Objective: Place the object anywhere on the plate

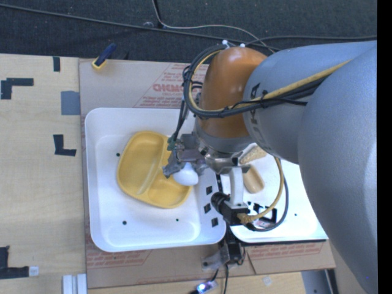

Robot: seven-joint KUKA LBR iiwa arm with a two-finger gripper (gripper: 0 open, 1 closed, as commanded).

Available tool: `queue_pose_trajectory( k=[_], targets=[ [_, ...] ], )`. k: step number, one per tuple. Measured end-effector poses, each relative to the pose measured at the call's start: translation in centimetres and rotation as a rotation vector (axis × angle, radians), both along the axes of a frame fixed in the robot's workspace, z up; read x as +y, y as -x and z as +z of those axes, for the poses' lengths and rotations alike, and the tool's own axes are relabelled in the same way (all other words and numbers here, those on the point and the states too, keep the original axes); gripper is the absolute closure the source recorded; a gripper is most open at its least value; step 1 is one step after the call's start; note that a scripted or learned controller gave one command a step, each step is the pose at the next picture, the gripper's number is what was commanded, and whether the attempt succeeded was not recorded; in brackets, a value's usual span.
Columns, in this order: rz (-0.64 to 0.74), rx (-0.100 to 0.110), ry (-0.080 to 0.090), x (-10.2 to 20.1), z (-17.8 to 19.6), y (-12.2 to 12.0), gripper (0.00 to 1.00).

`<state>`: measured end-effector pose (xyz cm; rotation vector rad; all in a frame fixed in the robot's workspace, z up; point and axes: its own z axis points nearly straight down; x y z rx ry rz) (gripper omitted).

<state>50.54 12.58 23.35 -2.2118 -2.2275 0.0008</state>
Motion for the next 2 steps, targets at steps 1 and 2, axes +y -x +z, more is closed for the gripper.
queue_pose_trajectory(
  k=[1, 2],
  targets=[
    [-0.005, 0.000, 0.003, -0.41, -0.01, 0.06, 1.00],
    [-0.005, 0.000, 0.003, -0.42, -0.01, 0.06, 0.00]
  ],
)
